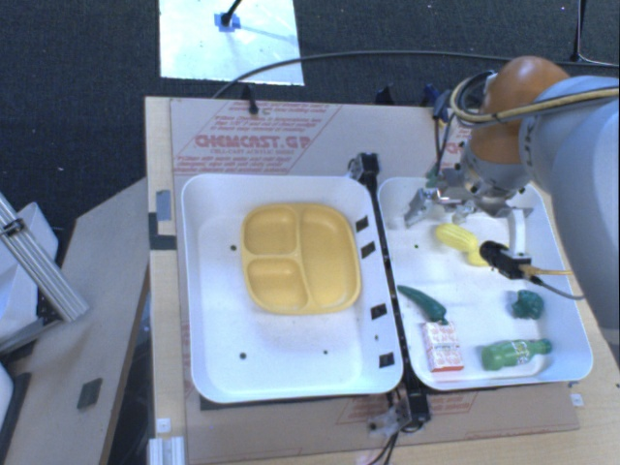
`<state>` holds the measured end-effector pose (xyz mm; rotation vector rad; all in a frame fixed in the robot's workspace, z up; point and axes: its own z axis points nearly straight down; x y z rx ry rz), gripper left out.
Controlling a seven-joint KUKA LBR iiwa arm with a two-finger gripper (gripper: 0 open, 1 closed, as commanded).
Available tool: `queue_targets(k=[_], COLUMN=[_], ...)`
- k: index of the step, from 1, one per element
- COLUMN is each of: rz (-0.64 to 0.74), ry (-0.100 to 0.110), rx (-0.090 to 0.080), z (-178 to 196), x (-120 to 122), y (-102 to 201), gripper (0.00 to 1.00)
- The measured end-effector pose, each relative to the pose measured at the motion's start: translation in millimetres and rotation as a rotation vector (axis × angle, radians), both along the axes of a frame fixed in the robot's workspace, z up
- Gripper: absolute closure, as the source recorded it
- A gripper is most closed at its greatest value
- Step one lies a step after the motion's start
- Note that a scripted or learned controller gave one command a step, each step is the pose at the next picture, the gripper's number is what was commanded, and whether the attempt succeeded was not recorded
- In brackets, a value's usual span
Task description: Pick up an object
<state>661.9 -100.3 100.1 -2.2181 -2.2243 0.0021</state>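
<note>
My gripper (441, 210) hangs over the far part of the right bin (581, 356), with its fingers spread apart and nothing between them. Just below it and slightly to the right lies a yellow toy (459, 239), apart from the fingertips. Nearer the front of the same bin are a dark green pepper (423, 302), a red and white box (441, 346), a green bottle (516, 354) lying on its side and a small dark green lump (527, 304).
The left bin (208, 356) holds a yellow divided plate (298, 258). A black-clipped divider (380, 260) runs between the two bins. The grey arm with its orange band (518, 90) crosses the right bin's far right corner.
</note>
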Motion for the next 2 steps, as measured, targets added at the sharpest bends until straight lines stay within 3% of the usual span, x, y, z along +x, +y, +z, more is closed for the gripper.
queue_targets(k=[1, 2], rz=[0.001, 0.001], ry=[-0.003, -0.006], rx=[0.000, -0.001], z=[-15, -3], x=[1, 2], y=[0, 0], gripper=[0.00, 1.00])
